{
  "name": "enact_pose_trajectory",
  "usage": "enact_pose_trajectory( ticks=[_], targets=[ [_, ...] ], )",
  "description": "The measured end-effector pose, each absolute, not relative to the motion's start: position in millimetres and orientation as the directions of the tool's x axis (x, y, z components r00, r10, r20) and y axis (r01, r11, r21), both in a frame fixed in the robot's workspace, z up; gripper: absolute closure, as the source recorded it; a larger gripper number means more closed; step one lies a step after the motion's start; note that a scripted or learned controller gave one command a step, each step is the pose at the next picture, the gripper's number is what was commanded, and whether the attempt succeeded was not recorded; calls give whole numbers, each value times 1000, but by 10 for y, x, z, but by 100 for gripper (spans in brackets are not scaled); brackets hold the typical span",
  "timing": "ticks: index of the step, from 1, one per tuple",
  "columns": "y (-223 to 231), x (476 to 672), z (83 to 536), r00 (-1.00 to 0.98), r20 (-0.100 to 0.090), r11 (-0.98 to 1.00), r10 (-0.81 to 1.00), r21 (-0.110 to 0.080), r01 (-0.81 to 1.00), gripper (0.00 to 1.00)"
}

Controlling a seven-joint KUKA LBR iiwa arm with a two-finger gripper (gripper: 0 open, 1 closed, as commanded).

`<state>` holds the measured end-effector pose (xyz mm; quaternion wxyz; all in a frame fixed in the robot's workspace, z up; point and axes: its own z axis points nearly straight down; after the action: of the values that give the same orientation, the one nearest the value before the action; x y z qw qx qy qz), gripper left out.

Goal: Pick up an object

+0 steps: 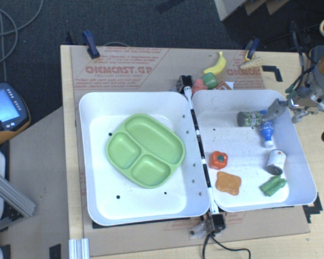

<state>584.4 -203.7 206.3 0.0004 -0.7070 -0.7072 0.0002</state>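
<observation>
**Camera view: arm at the right bin's far corner, nothing seen in its grip**

Camera view looks down on a cardboard-topped worktop [124, 69] carrying two shallow white bins side by side. The left bin [94, 198] holds a green divided plate [146, 150], three compartments, lying flat near the middle and turned at a slant.

The right bin [243, 104] has the loose things. Toward 12 o'clock in it lies a dark grey-green cylinder [247, 118] on its side, and just beside that, toward 3 o'clock, a blue-and-white bottle [267, 133] pointing down the bin. Below the bottle, toward 4 o'clock, sits a small white-and-grey can [275, 162], and near it at 5 o'clock a green pepper-like piece [272, 185]. Over at 8 o'clock, close to the divider between the bins, is a red tomato-like toy with a green top [219, 159], with an orange bread-like piece [228, 183] just beside it at 6 o'clock from the toy.

The gripper [289, 108] comes in from 3 o'clock and hangs at the right bin's 1 o'clock corner, close to the bottle's top end. Whether its jaws are apart or together I cannot tell from here, and no object shows between them.

Outside the bins, at 12 o'clock on the cardboard, lie a yellow banana [216, 65] and a green-and-red toy [209, 80].
</observation>
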Motion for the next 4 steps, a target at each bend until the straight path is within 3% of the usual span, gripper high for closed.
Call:
enact_pose_trajectory(
  ticks=[1, 2, 3, 4],
  targets=[
    [-2018, 5884, 770, 0, 2, 0, 1000, -7, 1000, 0],
    [-2031, 5910, 953, 0, -1, 0, 1000, 2, 1000, 100],
    [-2259, 5529, 2151, 2, -5, -2, 1000, 7, 1000, 100],
    [-1321, 6550, 1965, -12, 0, 12, 1000, 9, 1000, 100]
  ],
)
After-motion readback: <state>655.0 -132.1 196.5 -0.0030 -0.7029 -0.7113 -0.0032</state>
